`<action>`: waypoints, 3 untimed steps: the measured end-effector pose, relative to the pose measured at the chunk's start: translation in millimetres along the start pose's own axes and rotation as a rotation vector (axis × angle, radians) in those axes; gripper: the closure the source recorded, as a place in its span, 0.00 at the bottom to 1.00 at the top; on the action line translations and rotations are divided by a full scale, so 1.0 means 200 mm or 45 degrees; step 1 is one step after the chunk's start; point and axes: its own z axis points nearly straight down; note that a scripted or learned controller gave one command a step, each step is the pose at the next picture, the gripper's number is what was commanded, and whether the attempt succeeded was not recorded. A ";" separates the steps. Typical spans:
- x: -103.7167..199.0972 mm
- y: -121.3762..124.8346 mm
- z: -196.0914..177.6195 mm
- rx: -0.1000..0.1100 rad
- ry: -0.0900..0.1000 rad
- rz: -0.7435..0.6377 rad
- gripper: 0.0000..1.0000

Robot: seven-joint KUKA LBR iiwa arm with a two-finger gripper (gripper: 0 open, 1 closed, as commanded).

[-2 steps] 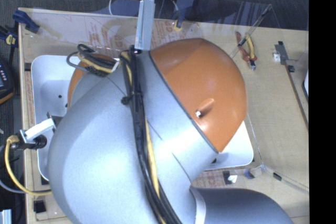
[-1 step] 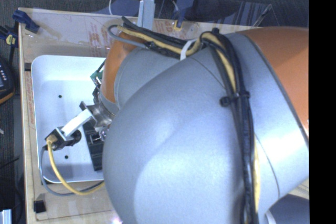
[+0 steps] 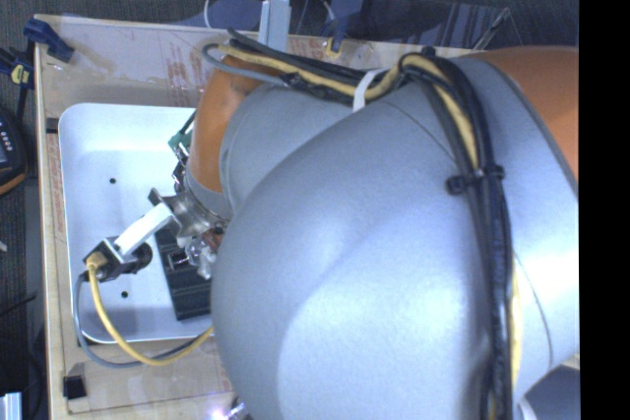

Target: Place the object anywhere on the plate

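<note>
Robot arm (image 3: pixel 394 251): smooth, rounded grey casing with a matte sheen. Orange band (image 3: pixel 209 128): a curved collar at the casing's nine o'clock edge; a second orange surface (image 3: pixel 546 98) appears towards two o'clock. Cable bundle (image 3: pixel 463 143): black and yellow leads running together over the grey shell from eleven o'clock towards five o'clock, cinched by a white tie (image 3: pixel 364 91) and a black clip (image 3: pixel 475 180). End effector (image 3: pixel 187 275): dark, blocky body below a metallic wrist flange, its finger state not discernible. White bracket (image 3: pixel 138 236): a slim bar projecting towards eight o'clock, ending in a black fitting from which a yellow cable (image 3: pixel 133 344) loops away.
</note>
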 end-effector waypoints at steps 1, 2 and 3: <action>0.02 0.27 -0.01 -0.006 0.010 0.029 1.00; -0.14 0.25 0.00 -0.005 0.007 -0.189 1.00; 0.06 0.32 0.57 -0.006 0.008 0.083 1.00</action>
